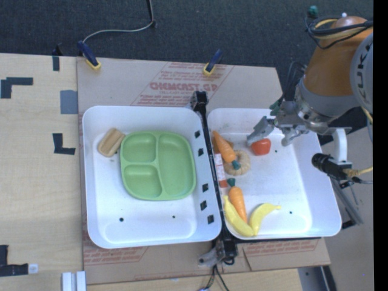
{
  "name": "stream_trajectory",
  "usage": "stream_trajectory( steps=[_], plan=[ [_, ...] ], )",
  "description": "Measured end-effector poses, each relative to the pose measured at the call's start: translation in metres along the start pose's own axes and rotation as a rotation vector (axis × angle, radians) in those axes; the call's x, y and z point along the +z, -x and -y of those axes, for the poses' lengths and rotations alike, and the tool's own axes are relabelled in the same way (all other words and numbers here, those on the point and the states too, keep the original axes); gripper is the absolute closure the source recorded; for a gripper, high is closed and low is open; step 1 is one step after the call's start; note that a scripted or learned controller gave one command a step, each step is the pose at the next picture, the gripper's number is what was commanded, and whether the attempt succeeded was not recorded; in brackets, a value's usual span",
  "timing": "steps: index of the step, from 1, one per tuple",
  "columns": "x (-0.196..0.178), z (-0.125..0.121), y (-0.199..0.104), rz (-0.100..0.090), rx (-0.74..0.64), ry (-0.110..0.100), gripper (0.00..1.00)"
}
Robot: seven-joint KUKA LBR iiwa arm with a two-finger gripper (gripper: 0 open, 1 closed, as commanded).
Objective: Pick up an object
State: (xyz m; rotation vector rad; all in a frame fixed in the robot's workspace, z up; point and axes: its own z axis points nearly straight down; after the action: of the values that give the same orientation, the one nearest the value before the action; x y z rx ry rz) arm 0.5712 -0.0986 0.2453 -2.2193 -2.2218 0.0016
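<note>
In the camera view, we cannot see the arm's upper links, which are cut off at the frame's 2 o'clock corner, and the small round beige item (237, 164) beside the carrots is too blurred for us to name. A black clip strip (204, 162) runs along the seam where the two bins meet and covers their shared walls.

The arm (332, 59) reaches in from 3 o'clock, its orange band uppermost and the grey wrist angled down toward the right bin (315, 220). We see the gripper (276, 132) with its two fingers spread wide, one finger (262, 128) toward 9 o'clock and the other toward 3 o'clock. Nothing sits between them. The small red object (261, 146) lies on the bin floor just at 6 o'clock of the gripper, near the fingertips; whether they touch it we cannot tell.

In the right bin we also find an orange carrot (224, 147) at the 9 o'clock side, a second carrot (237, 201) toward 7 o'clock, and a yellow banana (248, 219) curled around that carrot's lower end.

The left bin (100, 223) holds a green divided plate (157, 165) near its centre, and a tan bread-like piece (110, 142) just beside the plate at its 10 o'clock.
</note>
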Motion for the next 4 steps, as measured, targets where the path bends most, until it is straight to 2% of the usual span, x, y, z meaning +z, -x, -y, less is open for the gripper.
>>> stream_trajectory(
  steps=[1,2,3,4],
  plan=[
    [0.139,-0.037,0.062,0.002,0.002,0.001,0.0],
    [0.158,-0.082,0.073,0.001,-0.001,0.005,0.0],
    [0.148,-0.083,0.073,0.003,-0.002,0.007,1.0],
    [0.149,-0.083,0.073,0.003,-0.002,0.007,0.0]
  ],
)
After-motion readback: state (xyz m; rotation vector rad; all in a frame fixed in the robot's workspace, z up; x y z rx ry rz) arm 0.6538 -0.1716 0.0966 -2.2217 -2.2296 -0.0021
